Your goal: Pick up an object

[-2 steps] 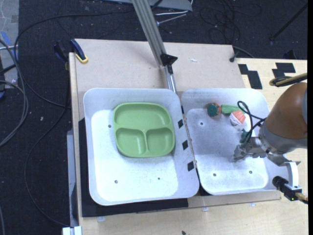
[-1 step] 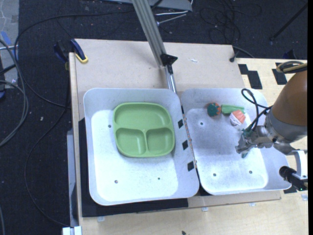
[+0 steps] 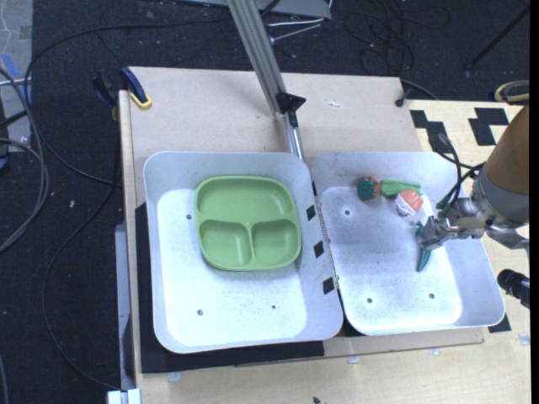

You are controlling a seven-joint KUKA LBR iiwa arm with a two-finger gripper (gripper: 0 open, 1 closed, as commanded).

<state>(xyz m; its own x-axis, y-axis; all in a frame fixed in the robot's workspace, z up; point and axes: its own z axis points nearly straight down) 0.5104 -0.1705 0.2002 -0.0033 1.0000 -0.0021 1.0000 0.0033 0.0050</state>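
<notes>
Green divided plate [image 3: 249, 224] in left bin [image 3: 173, 310].

1. one arm [image 3: 509, 175] comes in from the right edge of the view; grey body w/ an orange-brown section uppermost, partly cut off by the frame.
2. wrist sits below that section, grey, pointing left & a bit down across the view.
3. gripper [image 3: 428, 241] is at the arm's left end, low over the surface.
4. tip area is small & dark; can't make out more detail at this res.
5. a cable loops from the wrist up behind the arm.
</notes>
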